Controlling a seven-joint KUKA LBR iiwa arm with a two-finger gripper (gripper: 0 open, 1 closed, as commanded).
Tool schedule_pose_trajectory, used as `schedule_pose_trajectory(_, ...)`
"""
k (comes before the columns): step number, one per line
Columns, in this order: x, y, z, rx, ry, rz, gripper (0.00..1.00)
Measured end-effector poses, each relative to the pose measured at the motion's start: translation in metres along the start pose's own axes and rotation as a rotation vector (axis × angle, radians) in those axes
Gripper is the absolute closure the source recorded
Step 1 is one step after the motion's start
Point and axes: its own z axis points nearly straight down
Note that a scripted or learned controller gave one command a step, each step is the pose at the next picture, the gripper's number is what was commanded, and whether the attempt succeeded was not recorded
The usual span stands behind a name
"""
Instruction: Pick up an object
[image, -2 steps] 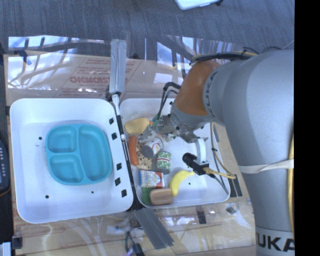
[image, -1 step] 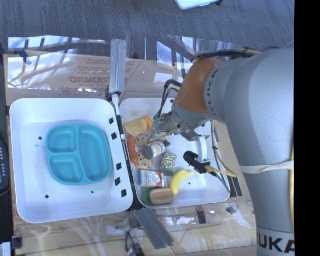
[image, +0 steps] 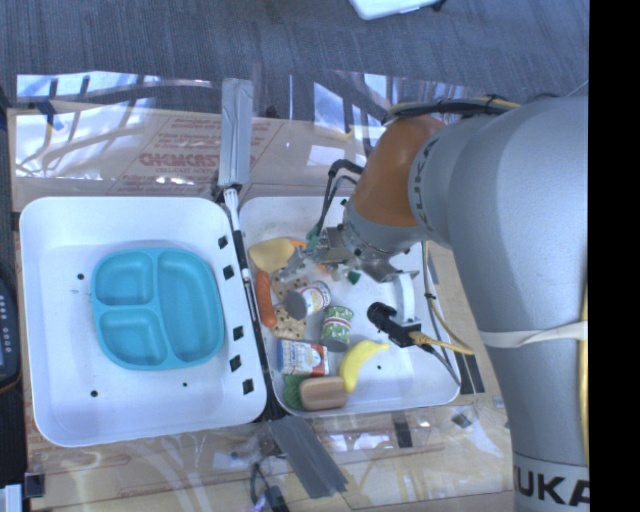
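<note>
The right bin (image: 430, 385) holds a heap of toy food: a yellow banana (image: 360, 360), a green-labelled can (image: 337, 325), a small carton (image: 301, 356), a brown bread roll (image: 322, 393), an orange carrot (image: 265, 300), a yellow wedge (image: 272, 252) and a white-topped can (image: 305, 300). My gripper (image: 312, 262) is down in the upper left of that bin, over the white-topped can and beside the yellow wedge. The wrist and clutter hide how its tips stand.
The left bin (image: 50, 300) carries a blue three-compartment plate (image: 157, 305). A hinged divider with black clips (image: 240, 300) runs between the bins. My large grey arm (image: 510, 230) covers the right side of the bench. Cables (image: 440, 345) hang over the right bin.
</note>
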Motion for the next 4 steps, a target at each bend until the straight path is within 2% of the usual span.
schedule_pose_trajectory(1,0.007,-0.057,0.010,-0.001,0.001,-0.042,0.00)
schedule_pose_trajectory(2,-0.009,0.036,0.014,0.007,0.002,-0.196,0.00)
schedule_pose_trajectory(3,0.001,-0.035,0.014,0.006,0.003,-0.253,0.00)
schedule_pose_trajectory(4,0.001,-0.034,0.003,0.004,0.002,-0.255,1.00)
